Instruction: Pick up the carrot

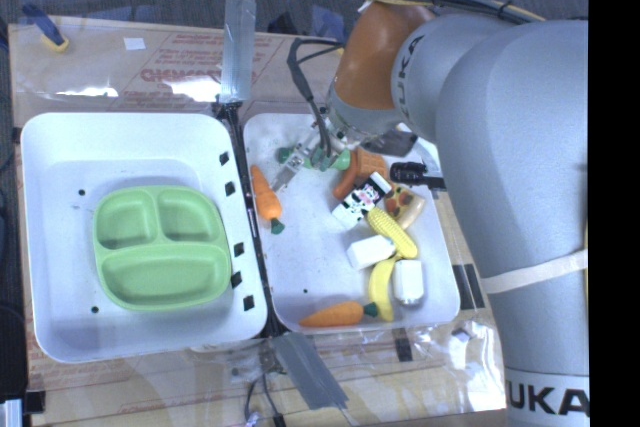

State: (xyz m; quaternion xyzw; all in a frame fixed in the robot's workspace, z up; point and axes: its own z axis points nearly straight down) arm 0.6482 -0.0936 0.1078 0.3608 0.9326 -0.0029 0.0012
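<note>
Gripper (312,155) sits low at the back of the right bin (300,290), jaws look apart w/ nothing btwn them (blurry, prob.), so w/ one carrot (265,195) by the left wall and another (335,315) up front, it could close on neighbouring clutter instead.

Even, fairly bright overhead light, slightly cool cast. White bins (60,215) near blown out, left one brightest along its rim. Glare streak on clear plastic sheet (150,87) behind bins, more sheen on plastic at front edge. Shadows soft and short; faint grey shade inside left bin around green tray (160,247). Arm (500,165) casts dim shade over right bin's far corner. Overall picture soft, low resolution, small objects smeared. Arm's near casing large and slightly out of focus. Carpet beyond bench dark, grainy.
</note>
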